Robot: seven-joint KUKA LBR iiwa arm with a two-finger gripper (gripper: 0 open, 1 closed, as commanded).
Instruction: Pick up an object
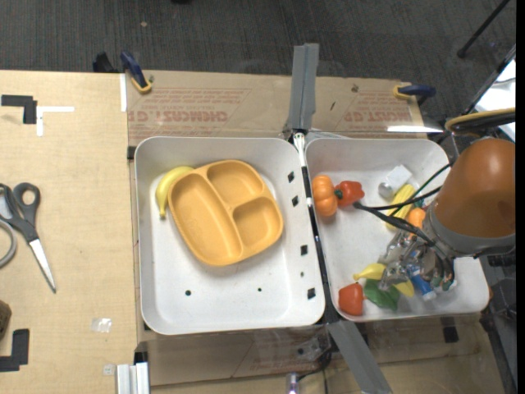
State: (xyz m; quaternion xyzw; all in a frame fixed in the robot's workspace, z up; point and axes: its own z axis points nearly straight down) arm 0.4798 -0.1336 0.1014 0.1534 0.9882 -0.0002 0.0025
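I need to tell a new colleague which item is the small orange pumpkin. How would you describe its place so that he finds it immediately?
Look at the right bin, the one the arm reaches into. Along its left wall, near the far end, sits the small orange pumpkin. A red pepper lies right beside it, but the pumpkin is orange, round and ribbed with a green stem.

We see a divided plate [223,212] in the left bin [156,302], a banana [168,185] at its left edge, small toys [353,245] in the right bin [361,150], scissors [31,228] far left on the table [57,162]
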